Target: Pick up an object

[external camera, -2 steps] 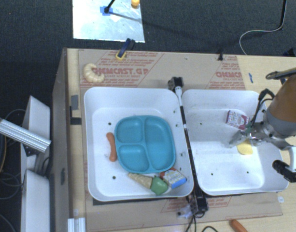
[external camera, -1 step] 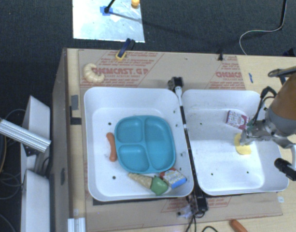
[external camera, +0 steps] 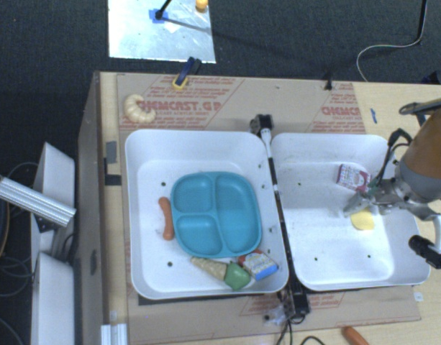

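While the arm (external camera: 427, 157) reaches in from the right, the claw (external camera: 365, 205) sits low in the right bin (external camera: 335, 264), right above a small yellow object (external camera: 363, 221) — touching or just over it, can't tell. Claw state unreadable too. A pink-and-white packet (external camera: 352, 177) lies just beside it. Left bin (external camera: 144, 214) holds a blue divided plate (external camera: 216, 214) and an orange sausage (external camera: 166, 218).

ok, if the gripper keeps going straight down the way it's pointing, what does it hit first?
Most likely the yellow object in the right bin: the gripper sits right above and against it. Height is hard to judge from this slanted view, so it may already be touching.
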